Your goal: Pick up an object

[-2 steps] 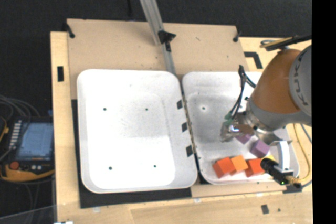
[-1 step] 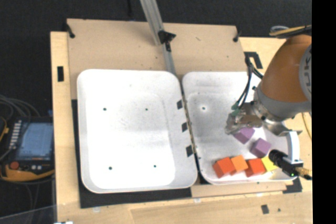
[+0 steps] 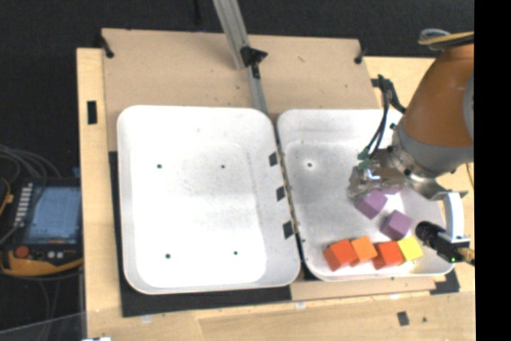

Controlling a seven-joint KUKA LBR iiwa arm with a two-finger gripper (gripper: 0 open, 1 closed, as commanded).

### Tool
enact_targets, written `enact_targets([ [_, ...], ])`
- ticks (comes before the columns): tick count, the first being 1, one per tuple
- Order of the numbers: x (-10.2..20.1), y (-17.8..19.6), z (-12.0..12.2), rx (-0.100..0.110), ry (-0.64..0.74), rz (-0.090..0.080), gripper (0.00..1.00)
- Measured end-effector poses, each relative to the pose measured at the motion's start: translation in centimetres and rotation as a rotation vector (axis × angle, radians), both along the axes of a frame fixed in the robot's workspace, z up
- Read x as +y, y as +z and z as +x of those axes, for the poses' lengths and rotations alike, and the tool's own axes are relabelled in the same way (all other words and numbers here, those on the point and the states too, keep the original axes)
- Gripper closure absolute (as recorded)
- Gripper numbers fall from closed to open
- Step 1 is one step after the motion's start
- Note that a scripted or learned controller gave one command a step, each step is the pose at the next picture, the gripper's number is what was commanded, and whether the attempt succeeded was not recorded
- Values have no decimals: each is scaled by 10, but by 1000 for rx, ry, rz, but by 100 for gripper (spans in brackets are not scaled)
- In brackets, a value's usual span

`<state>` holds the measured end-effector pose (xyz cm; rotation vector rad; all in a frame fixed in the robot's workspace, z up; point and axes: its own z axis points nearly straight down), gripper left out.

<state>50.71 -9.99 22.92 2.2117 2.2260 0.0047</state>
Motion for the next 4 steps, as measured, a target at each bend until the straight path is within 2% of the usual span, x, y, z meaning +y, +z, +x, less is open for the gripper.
enact_targets([
  [1, 42, -5, 18, 3, 0, 1, 100],
  [3, 142, 17, 75, 2, 2, 2, 100],
  [4, 180, 8, 95, 2, -2, -1, 100],
])
